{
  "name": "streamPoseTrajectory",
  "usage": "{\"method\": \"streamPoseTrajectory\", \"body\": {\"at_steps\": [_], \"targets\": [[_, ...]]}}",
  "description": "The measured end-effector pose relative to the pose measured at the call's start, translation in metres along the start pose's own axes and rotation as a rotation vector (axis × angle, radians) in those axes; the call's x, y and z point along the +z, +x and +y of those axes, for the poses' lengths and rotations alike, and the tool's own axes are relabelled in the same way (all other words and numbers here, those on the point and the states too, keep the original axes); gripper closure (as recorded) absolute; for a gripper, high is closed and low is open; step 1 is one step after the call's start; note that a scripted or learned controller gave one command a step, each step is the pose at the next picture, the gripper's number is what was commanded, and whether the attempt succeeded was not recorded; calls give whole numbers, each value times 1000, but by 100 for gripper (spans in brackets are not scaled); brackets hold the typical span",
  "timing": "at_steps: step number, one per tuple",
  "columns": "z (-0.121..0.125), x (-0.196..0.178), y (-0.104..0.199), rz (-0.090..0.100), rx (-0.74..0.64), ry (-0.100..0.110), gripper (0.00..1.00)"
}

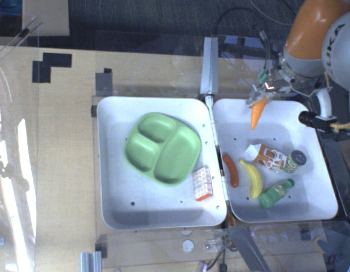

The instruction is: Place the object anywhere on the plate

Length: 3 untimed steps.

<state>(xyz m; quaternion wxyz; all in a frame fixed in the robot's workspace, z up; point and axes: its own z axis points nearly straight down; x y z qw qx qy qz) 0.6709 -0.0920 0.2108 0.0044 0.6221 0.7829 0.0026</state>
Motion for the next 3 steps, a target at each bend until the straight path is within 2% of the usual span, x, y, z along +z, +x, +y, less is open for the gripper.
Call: {"method": "streamPoseTrajectory", "body": {"at_steps": [1, 2, 3], "targets": [[16, 23, 70, 3, -474, 0, 100], [-18, 23, 142, 4, -471, 1, 100], [-18, 23, 141, 4, -470, 0, 0]]}}
